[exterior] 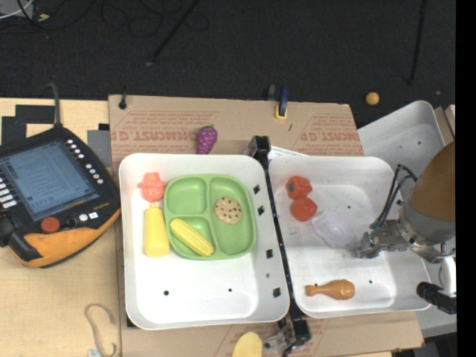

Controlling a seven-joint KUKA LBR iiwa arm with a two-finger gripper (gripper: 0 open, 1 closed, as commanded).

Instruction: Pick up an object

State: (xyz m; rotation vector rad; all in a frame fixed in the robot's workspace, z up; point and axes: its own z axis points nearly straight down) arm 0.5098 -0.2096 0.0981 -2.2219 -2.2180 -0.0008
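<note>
Clear cup (pixel 334 230) lies tipped in right bin (pixel 379 171).

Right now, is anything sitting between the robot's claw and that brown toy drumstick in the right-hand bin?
Nothing visible does. The gripper hangs over bare white bin floor, and the brown toy drumstick lies below it toward the near wall. A clear plastic piece sits off to the side.

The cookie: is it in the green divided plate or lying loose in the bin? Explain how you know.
In the plate. The cookie lies in the green divided plate's right compartment, enclosed by its raised rim.
</note>
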